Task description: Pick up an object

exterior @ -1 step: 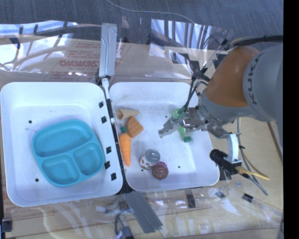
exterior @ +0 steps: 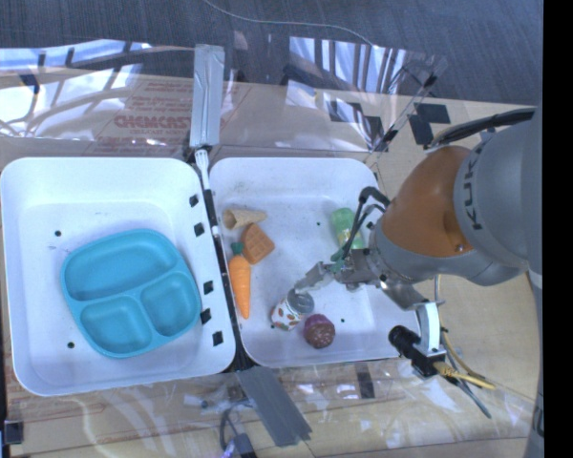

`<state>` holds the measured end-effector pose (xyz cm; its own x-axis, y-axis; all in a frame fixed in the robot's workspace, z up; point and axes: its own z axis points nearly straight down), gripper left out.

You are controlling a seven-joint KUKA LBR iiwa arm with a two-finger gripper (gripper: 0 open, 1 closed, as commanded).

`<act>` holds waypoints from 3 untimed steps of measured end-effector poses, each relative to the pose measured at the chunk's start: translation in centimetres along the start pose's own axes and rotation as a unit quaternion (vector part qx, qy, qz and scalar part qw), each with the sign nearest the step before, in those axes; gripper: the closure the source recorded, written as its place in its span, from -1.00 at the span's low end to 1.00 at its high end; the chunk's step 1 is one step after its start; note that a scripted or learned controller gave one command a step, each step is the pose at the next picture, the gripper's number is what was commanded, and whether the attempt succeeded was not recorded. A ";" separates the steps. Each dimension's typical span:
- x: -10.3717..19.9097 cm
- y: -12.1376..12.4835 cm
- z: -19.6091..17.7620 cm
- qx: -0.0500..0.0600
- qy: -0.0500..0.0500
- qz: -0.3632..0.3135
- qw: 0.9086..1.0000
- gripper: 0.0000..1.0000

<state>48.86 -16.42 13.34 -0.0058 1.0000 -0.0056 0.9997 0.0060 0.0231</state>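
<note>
Pincer [exterior: 304, 289] sits low in the right bin [exterior: 267, 175], whether apart or together cannot be told, nothing seen held. Just beside its tip: a brown-and-white toy [exterior: 286, 317] and a dark red ball [exterior: 318, 331]. Left of these, a carrot [exterior: 241, 284]; above it a waffle piece [exterior: 258, 243] and a cone [exterior: 240, 218]. Green item [exterior: 343, 223] lies by the arm. Left bin [exterior: 29, 189] holds a blue divided tray [exterior: 129, 291].

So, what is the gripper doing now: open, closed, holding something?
Gripper: cannot be told; it hangs in the right bin, just above the small toy.
</note>
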 end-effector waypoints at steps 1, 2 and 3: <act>4.6 -1.1 4.1 0.011 0.004 -0.003 1.000 -1.00; 4.4 -1.0 3.1 0.011 0.003 -0.005 1.000 1.00; -0.8 -1.0 -5.3 0.010 0.002 0.001 1.000 1.00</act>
<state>47.78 -17.22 18.65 -0.0043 1.0000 -0.0017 1.0000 0.0043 0.0038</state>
